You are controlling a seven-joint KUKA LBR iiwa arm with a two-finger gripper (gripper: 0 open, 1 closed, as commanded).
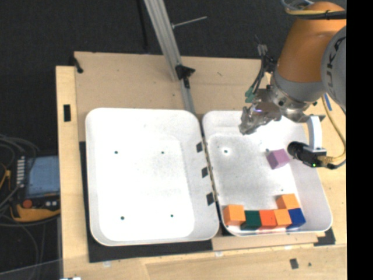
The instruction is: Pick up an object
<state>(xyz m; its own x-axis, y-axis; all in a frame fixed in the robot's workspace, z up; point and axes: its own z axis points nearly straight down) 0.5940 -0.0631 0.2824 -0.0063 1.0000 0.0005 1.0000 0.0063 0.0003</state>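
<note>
Claw (252, 123) hung over the far end of the right bin (233, 121); grip state could not be told. Purple block (278, 157) lay alone mid-bin, nearest target, toward the near-right of the claw.

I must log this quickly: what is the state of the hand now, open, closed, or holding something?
Hand: above the upper part of the right bin; open or closed cannot be told, nothing seen in it.

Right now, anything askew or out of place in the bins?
Mostly tidy. The blocks are packed along the right bin's near edge; only the purple block lies apart mid-bin, tilted. The gripper hovers near that bin's far edge, away from everything.
</note>
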